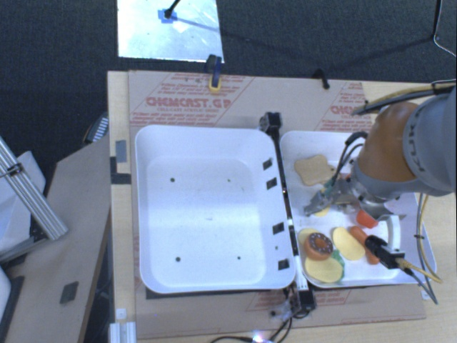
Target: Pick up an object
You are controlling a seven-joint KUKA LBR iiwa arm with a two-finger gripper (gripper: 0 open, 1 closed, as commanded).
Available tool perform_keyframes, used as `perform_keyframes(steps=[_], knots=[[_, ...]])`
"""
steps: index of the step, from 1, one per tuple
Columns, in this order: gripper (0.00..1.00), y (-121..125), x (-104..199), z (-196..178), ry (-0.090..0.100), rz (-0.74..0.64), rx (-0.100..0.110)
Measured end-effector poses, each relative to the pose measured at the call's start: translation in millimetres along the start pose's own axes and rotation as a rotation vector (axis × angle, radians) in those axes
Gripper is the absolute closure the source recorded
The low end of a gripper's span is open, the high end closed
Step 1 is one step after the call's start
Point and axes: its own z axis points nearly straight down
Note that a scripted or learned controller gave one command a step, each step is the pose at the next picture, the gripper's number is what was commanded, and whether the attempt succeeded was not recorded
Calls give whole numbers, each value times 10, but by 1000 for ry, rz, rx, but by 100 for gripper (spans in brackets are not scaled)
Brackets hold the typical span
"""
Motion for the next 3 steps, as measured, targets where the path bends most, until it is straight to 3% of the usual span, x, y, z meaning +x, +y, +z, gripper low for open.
perform_keyframes(steps=[1,2,3], knots=[[100,18,-18,-171,-1,1,-5],[100,670,-119,-2108,-6,-4,-25],[100,1093,77,-4049,-4,-6,-24]])
